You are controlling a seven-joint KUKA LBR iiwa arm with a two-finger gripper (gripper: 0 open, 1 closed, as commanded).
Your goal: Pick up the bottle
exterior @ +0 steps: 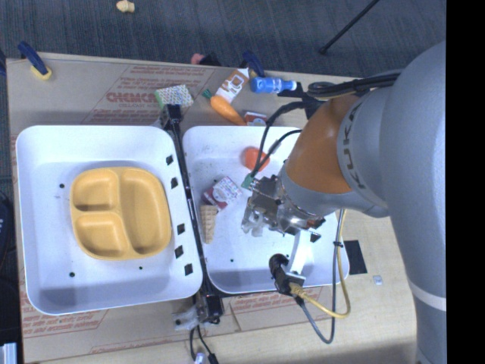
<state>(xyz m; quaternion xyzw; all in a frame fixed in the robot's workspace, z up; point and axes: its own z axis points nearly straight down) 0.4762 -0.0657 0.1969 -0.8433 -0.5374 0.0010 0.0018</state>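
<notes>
**Arm low over the right bin, bottle lying on the bench behind it**

The left bin (30, 226) holds a yellow divided plate (120, 211) with three compartments, lying flat near the bin's middle. Along the seam between the two bins runs a black clamp strip (184, 203). Just right of it, in the right bin (227, 275), lie an ice-cream cone (208, 222) and a crumpled wrapper (223, 191) — close together near the bin's left wall. Further right an orange ball-like thing (254, 158) sits near the far wall.

The gripper (255, 217) hangs low over the middle of the right bin, its metal fingers pointing toward the wrapper; whether they are spread or closed cannot be told, and nothing is seen between them.

The bottle (271, 86) — blue, lying on its side — rests on the cardboard bench top beyond the right bin's far rim, outside both bins, beside a carrot (226, 109) and a small carton (233, 85).
</notes>
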